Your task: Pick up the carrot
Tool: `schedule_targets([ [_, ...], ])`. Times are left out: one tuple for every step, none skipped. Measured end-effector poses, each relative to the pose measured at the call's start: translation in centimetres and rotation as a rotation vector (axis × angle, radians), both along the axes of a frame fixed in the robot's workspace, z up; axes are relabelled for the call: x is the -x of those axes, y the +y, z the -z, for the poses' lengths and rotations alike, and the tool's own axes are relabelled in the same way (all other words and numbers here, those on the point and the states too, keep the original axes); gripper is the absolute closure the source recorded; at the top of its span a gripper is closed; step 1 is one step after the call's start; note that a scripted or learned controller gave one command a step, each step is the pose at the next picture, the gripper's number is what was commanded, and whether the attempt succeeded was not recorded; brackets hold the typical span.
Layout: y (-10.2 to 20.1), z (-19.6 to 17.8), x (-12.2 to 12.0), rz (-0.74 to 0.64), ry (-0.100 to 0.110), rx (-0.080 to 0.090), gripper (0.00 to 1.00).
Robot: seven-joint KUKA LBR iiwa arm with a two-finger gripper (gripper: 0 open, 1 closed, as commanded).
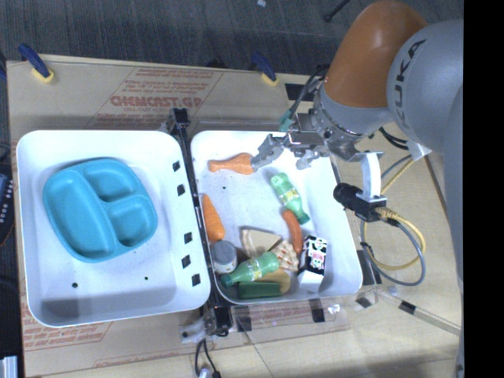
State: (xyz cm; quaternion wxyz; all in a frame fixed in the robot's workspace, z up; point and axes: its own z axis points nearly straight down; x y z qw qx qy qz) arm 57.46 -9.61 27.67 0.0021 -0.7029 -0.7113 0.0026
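The carrot (pixel 213 217) is a tapered orange piece lying along the left wall of the right bin (pixel 340 211), thick end toward the back. My gripper (pixel 285 155) hangs over the back of that bin, well behind and to the right of the carrot. Its fingers (pixel 266 151) are spread open with nothing between them. The left finger is close to an orange chicken drumstick (pixel 232 164).
A green bottle (pixel 287 196) and an orange sausage-like piece (pixel 293 229) lie below the gripper. Bread slice (pixel 260 242), a can (pixel 224 254), another green bottle (pixel 253 269) and a cow-print carton (pixel 314 257) crowd the bin's front. The left bin holds a blue divided plate (pixel 98 208).
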Motion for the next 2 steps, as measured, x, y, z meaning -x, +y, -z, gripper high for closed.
schedule_targets([
  [3.8, 9.0, -6.0, 0.038, 0.009, 0.003, 0.00],
  [-1.1, 18.8, -8.0, 0.244, 0.011, 0.002, 0.00],
])
